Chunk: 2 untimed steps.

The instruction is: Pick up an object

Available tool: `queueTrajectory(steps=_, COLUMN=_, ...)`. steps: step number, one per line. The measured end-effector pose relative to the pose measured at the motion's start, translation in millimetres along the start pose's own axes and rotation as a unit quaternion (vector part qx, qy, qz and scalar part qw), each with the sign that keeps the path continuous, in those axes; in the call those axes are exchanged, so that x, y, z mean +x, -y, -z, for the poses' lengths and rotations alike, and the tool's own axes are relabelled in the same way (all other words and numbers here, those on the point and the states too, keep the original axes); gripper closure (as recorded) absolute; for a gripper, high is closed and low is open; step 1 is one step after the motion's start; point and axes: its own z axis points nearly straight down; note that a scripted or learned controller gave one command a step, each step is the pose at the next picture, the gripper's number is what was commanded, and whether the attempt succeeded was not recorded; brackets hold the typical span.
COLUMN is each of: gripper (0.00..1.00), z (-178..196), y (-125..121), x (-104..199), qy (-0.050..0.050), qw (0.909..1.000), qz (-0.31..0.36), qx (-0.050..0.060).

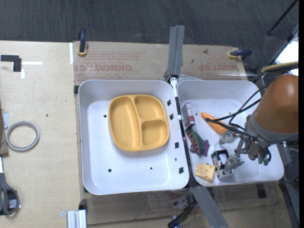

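Left bin (pixel 90 141): one yellow divided plate (pixel 139 121), centred. Right bin (pixel 247 90): carrot (pixel 214 122) mid-bin, purple toy (pixel 197 141) and small packet (pixel 188 114) along the left wall, cheese wedge (pixel 205 171) at the near left. Gripper (pixel 227 167) low over the near floor, just right of the cheese; jaw state cannot be told.

We see dark grey carpet (pixel 118 8) across the top, faint diagonal weave. Below it a light wood bench (pixel 38 175) with a brown cardboard sheet (pixel 123 63) laid flat, printed lettering reads mirrored. Two clamps with blue handles pin the cardboard: one at the left corner (pixel 82 42), one at the right (pixel 240 54). A grey metal bar (pixel 175 49) runs down the middle. A roll of grey tape (pixel 21 136) lies on the bench at left, scissors (pixel 8 198) near the bottom-left corner. Lighting is even, soft shadows.
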Motion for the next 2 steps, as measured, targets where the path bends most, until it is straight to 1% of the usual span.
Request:
queueTrajectory(steps=1, gripper=0.0, z=-18, y=-14, x=-4, qy=0.011, qw=0.9999, qz=-0.013, qx=0.003)
queueTrajectory(steps=2, gripper=0.0, z=-17, y=-11, x=-73, qy=0.011, qw=0.9972, qz=-0.074, qx=-0.001)
